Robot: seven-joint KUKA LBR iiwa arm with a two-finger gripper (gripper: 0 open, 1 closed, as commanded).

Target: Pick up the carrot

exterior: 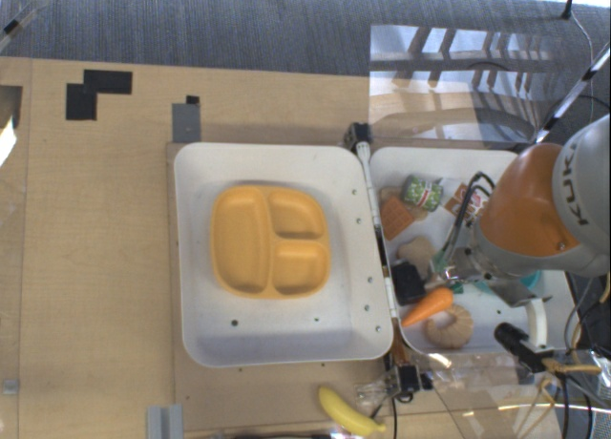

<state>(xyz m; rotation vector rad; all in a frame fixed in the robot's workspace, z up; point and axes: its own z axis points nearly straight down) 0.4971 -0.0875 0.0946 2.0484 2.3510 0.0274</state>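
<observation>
Carrot (429, 305): orange, tapered, lying in the right bin (496, 162) near its left wall and toward the near end. Long axis runs on a diagonal, thin tip pointing near-left, thick end far-right. It rests just beside a tan doughnut-shaped item (450, 326) on its near side and a dark block (409, 282) on its far-left.

Gripper (456, 275): hangs low over the right bin, just far-right of the carrot's thick end; the wrist hides the working end, so its state cannot be told. Nothing visible establishes a hold.

Judgement: the carrot lies near-left of the tool, so a short shift that way, closing across the diagonal, seems called for.

Left bin (191, 237): holds a yellow divided plate (270, 240).
</observation>
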